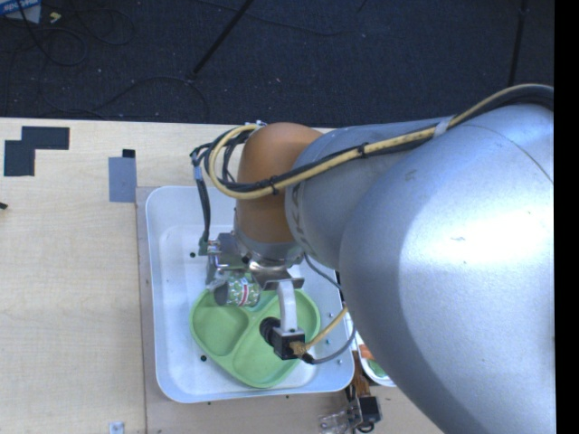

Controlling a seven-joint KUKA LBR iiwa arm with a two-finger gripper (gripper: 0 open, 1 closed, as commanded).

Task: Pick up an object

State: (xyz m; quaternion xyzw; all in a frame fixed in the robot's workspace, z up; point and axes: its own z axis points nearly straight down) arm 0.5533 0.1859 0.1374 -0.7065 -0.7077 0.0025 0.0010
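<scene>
From the overhead camera, my arm (434, 242) comes in from the right side of the frame and covers most of the right half, a broad grey casing with the orange band (270, 183) near the centre. Yellow and black cables (222, 165) loop around that band.

Below the band, just left of centre and lower, my wrist points down into the white bin (163, 269) that sits on the tabletop (63, 297). My fingers (242, 289) hang over the upper left part of a green divided plate (226, 337), which lies in the lower half of that bin. Right beneath the wrist there is a small clear, glittery object (242, 291) at the plate's upper edge. It sits so close under the metal parts of my hand that I cannot tell whether my fingers are spread or closed, nor whether they have the object between them.

A pale bracket runs down from the wrist over the middle of the plate and ends in a small black block (288, 342) with a yellow cable leaving it toward the right.

At the bottom edge, right of the bin, something orange and green (369, 362) peeks out from under my arm. In the upper left, grey and dark blue patches (121, 177) mark the tabletop, with dark floor (271, 43) beyond.
</scene>
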